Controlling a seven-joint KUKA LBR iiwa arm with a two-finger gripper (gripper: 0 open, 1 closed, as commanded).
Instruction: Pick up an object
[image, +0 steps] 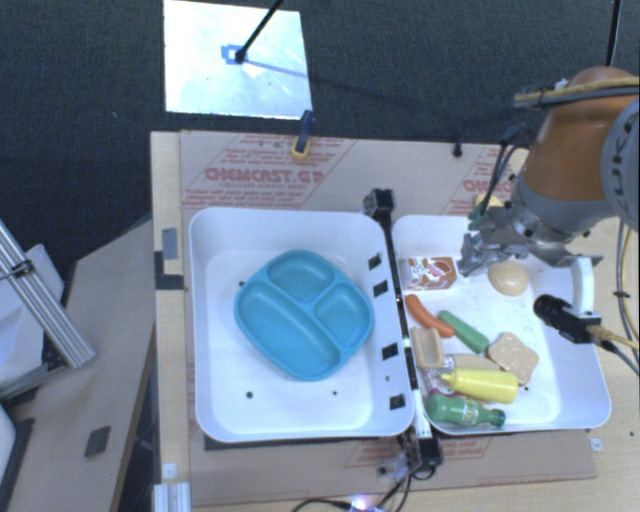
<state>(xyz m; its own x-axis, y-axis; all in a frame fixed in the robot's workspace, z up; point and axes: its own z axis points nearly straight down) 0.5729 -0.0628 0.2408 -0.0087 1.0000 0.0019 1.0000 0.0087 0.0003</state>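
The right bin holds a small red-and-white packet, a tan egg-shaped piece, a toy hot dog, a green pickle-like piece, a slice of toast, a yellow bottle, a green bottle and a tan cracker. My gripper hangs low over the back of this bin, between the packet and the egg-shaped piece. The arm's body covers its fingers.
In the left bin lies a blue divided plate. A black clip divider runs between the two bins. A black cable part of the arm hangs over the right bin's right side.
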